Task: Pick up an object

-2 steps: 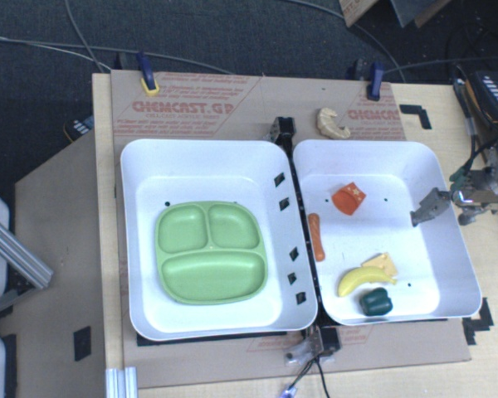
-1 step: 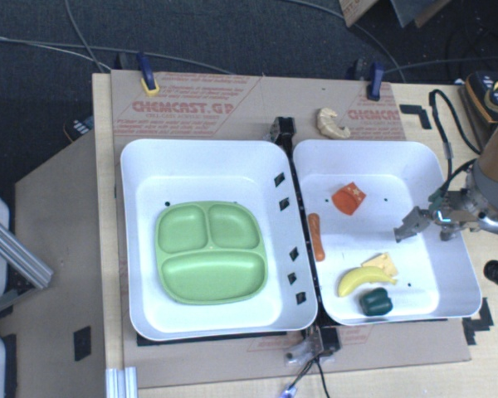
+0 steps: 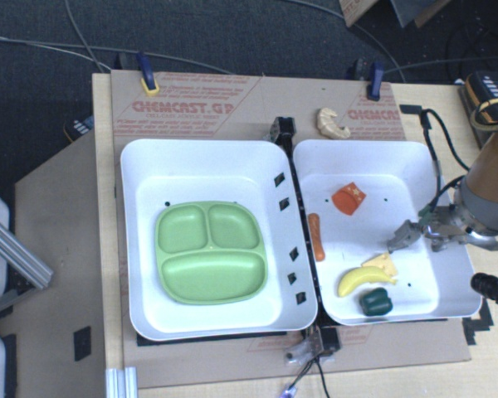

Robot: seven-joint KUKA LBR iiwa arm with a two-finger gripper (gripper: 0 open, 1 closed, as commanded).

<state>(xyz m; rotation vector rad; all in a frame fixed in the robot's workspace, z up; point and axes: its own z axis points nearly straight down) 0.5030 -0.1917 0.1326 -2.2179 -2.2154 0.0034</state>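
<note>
The right bin holds a red-orange block near its middle, a thin orange stick along its left wall, a yellow banana and a dark green round object toward the front. My gripper hangs low over the right side of this bin, just right of and above the banana, reaching in from the arm. Nothing shows between its fingers. The left bin carries a green divided plate.
A tan piece lies on the cardboard behind the right bin. Blue clamps hold the board's far edge. A black divider with clips runs between the bins. Cables trail along the right side.
</note>
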